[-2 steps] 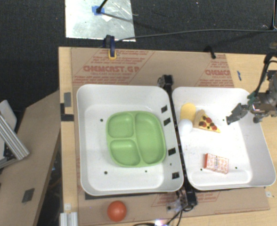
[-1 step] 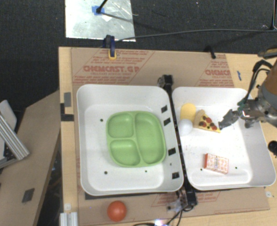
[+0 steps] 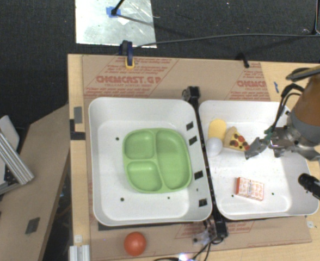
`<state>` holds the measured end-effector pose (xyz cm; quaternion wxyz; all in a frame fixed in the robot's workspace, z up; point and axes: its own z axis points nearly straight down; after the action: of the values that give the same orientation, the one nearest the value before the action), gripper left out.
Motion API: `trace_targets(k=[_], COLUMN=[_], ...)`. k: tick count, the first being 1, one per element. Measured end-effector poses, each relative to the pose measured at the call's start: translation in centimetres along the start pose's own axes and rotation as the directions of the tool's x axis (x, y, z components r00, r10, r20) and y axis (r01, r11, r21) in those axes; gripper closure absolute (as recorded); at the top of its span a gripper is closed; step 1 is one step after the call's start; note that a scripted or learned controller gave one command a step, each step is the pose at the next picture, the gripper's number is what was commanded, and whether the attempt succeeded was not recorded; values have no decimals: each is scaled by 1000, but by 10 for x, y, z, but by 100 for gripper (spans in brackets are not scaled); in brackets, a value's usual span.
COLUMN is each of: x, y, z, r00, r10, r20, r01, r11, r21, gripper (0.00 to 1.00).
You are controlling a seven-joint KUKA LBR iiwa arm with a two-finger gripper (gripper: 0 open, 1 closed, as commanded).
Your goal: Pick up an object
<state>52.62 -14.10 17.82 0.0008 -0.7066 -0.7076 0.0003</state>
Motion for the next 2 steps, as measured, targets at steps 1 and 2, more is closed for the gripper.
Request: trace_targets(k=[1,2], x=[-10,-10], y=[3,4], z=[51,38], r00=[1000,1000], r10=[1,-1], r20=[0,2], r01=[-1,1], r11=[1000,1000], r21=[0,-5], gripper=[0,100])
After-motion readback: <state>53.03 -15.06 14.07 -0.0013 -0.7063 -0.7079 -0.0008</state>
